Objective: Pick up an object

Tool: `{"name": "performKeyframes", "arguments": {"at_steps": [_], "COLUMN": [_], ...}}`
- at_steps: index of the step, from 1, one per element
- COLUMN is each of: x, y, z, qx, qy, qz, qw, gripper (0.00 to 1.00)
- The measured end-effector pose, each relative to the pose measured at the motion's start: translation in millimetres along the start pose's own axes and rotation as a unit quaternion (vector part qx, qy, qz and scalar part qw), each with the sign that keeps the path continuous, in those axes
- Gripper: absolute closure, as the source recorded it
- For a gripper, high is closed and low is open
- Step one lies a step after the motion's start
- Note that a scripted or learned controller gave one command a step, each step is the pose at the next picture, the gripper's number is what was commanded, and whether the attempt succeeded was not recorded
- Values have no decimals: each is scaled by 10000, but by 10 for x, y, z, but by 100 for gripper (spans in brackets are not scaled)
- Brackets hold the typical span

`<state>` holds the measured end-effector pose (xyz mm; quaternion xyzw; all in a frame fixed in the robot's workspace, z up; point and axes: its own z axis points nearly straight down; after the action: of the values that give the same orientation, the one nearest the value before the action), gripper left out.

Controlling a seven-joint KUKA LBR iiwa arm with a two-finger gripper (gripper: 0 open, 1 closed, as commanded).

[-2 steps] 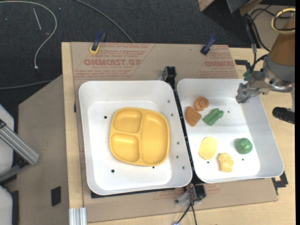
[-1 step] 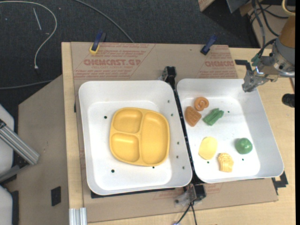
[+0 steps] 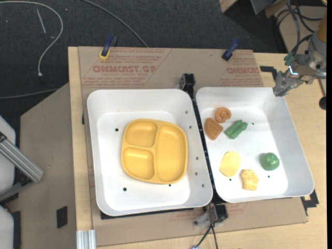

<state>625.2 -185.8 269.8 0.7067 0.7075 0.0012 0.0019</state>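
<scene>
The right bin (image 3: 290,139) holds several toy foods. A round orange piece (image 3: 223,114) and a brown-orange piece (image 3: 212,128) lie at its upper left, with a green oblong piece (image 3: 235,129) beside them. Lower down lie a pale yellow piece (image 3: 230,164), a ridged yellow piece (image 3: 249,179) and a round green piece (image 3: 269,161). My gripper (image 3: 284,87) hangs over the bin's far right corner, apart from all of them, with nothing seen in it.
The left bin (image 3: 98,139) holds a yellow divided plate (image 3: 154,150). A black clamp (image 3: 187,80) sits between the bins at the back. Blue clips (image 3: 108,46) (image 3: 231,50) pin the cardboard base. Cables and boxes stand at the top right.
</scene>
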Motion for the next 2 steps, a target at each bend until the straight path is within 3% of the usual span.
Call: {"name": "performKeyframes", "arguments": {"at_steps": [1,2], "x": [461,995], "y": [-98,-373], "z": [67,207], "qx": [33,45], "qy": [15,20], "qz": [-15,-18], "qw": [10000,10000], "gripper": [100,100]}}
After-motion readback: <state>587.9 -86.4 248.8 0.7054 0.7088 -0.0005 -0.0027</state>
